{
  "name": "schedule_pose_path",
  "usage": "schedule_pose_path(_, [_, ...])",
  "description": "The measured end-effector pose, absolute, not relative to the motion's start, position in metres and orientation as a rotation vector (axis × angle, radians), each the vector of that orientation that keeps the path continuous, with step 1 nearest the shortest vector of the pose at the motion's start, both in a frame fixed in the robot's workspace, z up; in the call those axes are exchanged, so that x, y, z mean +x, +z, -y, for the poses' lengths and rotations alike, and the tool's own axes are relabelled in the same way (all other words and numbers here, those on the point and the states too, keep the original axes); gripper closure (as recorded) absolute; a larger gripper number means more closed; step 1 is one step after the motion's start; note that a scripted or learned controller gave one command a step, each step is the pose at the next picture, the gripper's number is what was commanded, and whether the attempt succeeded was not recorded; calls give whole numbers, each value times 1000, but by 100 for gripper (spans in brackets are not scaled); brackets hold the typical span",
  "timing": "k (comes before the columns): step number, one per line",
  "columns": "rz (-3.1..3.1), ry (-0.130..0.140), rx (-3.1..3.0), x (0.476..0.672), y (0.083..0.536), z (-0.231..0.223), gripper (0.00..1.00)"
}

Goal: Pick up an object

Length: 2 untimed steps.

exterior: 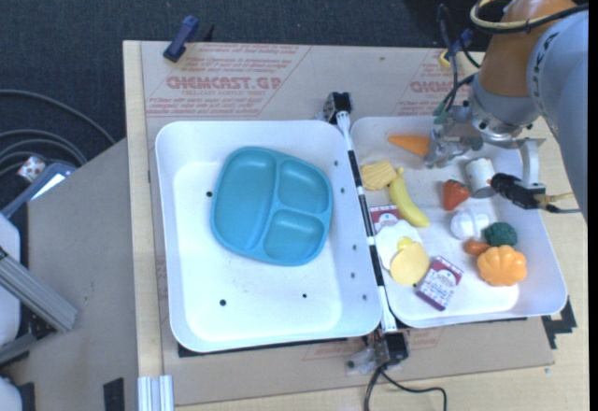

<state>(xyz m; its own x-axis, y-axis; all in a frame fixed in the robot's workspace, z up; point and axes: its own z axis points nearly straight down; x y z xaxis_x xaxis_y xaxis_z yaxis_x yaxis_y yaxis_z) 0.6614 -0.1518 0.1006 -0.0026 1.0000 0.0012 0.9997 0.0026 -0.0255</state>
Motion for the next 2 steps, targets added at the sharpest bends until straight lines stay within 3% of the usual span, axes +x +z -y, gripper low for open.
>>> schedule_pose_path(1, [2211, 27, -2205, 661, 101, 152, 0])
schedule_pose_path(2, [2210, 27, -2207, 661, 81, 152, 0])
